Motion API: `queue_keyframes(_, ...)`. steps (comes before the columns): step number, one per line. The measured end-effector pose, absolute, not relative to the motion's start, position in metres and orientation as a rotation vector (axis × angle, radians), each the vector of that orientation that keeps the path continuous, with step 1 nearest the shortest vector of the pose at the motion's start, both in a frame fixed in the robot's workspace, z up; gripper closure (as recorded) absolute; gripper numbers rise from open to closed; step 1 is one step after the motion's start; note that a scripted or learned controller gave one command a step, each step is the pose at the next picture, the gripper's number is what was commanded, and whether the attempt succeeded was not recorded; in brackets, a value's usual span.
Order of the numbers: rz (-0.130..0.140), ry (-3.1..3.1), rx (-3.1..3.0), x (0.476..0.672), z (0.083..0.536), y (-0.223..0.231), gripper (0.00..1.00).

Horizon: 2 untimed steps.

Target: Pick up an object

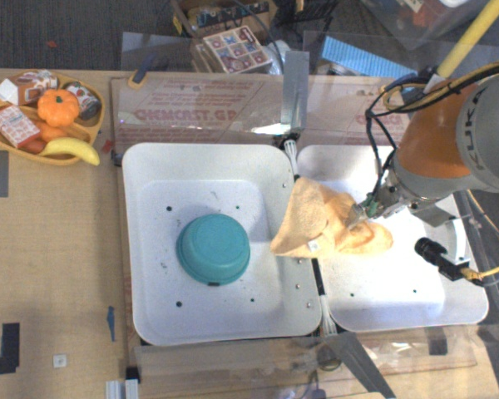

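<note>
Two bins sit side by side, and the yellow cloth [328,227] straddles the ridge between them: its folded left corner hangs over the left bin [150,173], and its crumpled right end lies in the right bin [416,302]. That cloth is your landmark and your likely target. The gripper [368,210] is down at the cloth's upper right edge, seemingly touching the fabric. Whether the jaws are spread or pinching the cloth, you cannot tell; the tips are small and blend into the folds.

If you lift, go straight up and slowly, and watch whether the right end of the cloth rises with the tool. A thin fold may slip out, so a deeper bite into the bunched part just right of the cloth's centre would probably hold better. Keep the draped corner from snagging on the ridge.

Left of the cloth, well apart, a teal bowl [214,248] rests upside down. The arm's bulk hides the right bin's far corner beyond the cloth.
</note>
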<state>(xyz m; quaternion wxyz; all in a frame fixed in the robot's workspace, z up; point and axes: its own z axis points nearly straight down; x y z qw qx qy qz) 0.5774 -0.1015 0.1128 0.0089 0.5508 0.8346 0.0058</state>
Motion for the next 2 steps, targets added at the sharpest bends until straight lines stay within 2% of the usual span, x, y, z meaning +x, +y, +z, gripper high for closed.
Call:
queue_keyframes(1,0.018,2.607,1.721,0.577,0.113,-0.101,0.00)
queue_keyframes(2,0.003,2.882,1.237,0.574,0.186,-0.063,0.00)
